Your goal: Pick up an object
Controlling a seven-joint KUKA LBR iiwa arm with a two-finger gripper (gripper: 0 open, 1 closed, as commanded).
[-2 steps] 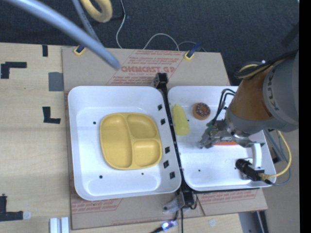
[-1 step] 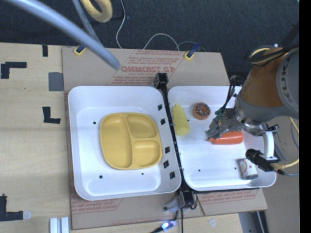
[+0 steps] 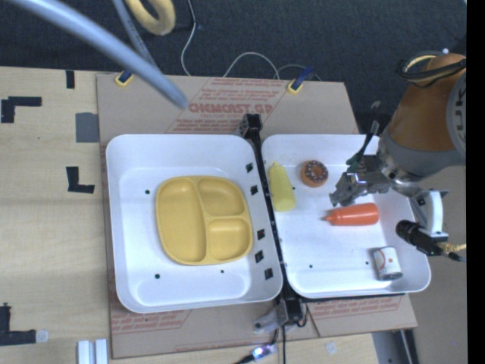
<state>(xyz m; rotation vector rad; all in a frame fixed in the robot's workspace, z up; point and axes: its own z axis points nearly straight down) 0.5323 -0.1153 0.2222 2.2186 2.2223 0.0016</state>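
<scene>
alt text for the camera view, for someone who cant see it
A grey and orange robot arm reaches in from the right, its gripper just above an orange carrot in the right bin, beside a donut, yellow corn and small can. The left bin holds a yellow divided plate.

You see a grey arm [image 3: 413,154] with a broad orange band [image 3: 424,105] above the wrist, black cabling alongside, and a dark metal gripper [image 3: 345,192].

jaws [image 3: 347,192] just above carrot [image 3: 352,216] | R bin [image 3: 345,283] | yellow tray [image 3: 203,220] in L bin [image 3: 125,203]
</scene>
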